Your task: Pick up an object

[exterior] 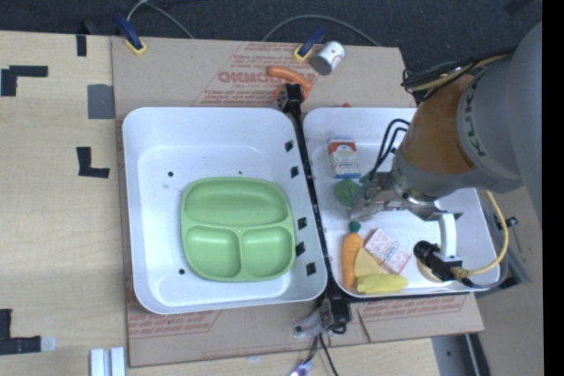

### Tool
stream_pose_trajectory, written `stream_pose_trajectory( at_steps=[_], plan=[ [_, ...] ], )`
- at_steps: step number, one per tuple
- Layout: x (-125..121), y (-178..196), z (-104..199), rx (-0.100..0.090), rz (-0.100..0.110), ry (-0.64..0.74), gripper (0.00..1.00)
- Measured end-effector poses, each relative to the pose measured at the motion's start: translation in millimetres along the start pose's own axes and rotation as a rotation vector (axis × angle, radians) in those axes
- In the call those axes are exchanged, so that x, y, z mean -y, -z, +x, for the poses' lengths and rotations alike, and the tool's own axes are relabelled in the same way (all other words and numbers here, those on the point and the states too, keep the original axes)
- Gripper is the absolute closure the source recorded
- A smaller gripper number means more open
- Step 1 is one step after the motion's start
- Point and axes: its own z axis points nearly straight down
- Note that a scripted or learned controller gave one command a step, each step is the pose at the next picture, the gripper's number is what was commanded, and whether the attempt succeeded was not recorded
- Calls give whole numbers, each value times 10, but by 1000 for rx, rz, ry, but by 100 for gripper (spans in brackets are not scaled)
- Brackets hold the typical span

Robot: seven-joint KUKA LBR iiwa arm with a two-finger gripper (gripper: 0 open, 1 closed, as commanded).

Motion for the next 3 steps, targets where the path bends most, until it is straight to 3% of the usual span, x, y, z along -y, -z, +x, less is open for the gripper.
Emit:
stream_pose_trajectory(
  at_steps=[1,2,3],
  plan=[
    [0,0,0,0,0,0,0],
    [-472,-103,82,-2,1,1,0],
    [-472,-5,80,-1,1,1,100]
  ],
)
